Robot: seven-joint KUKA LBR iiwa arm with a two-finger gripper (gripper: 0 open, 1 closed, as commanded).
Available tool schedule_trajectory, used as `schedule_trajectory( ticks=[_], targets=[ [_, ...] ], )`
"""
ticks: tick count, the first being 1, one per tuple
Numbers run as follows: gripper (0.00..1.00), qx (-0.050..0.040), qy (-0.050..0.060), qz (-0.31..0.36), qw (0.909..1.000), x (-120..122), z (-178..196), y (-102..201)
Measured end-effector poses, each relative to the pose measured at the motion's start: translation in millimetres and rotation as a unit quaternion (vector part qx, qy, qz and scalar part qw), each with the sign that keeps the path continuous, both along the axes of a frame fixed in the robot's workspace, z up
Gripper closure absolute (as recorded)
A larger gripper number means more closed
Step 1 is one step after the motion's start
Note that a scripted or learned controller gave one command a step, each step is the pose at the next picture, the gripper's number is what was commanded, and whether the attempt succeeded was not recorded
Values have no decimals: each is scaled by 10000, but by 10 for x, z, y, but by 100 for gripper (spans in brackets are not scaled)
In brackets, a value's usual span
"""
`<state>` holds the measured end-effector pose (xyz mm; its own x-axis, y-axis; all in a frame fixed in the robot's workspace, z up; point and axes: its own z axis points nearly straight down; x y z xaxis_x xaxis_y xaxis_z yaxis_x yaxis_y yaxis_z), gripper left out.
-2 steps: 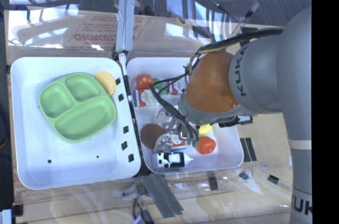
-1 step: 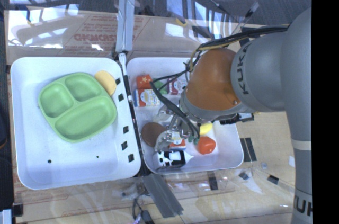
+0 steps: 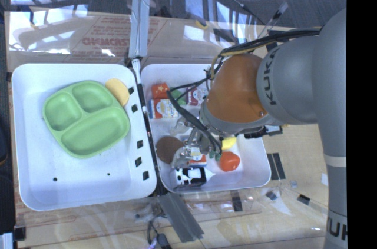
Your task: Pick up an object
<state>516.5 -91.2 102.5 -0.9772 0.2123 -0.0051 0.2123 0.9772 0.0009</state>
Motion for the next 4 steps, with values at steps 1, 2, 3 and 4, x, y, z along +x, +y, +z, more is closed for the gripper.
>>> schedule_trajectory(
  ticks=[1,2,3,4],
  targets=[
    [0,-8,-126,-929,9956,-254,-43,-48],
    [0,5,17,-1856,9826,727,-47,-145],
    [0,4,38,-1792,9838,195,-25,-232],
    [0,11,26,-2821,9594,-181,-112,-105]
  ],
)
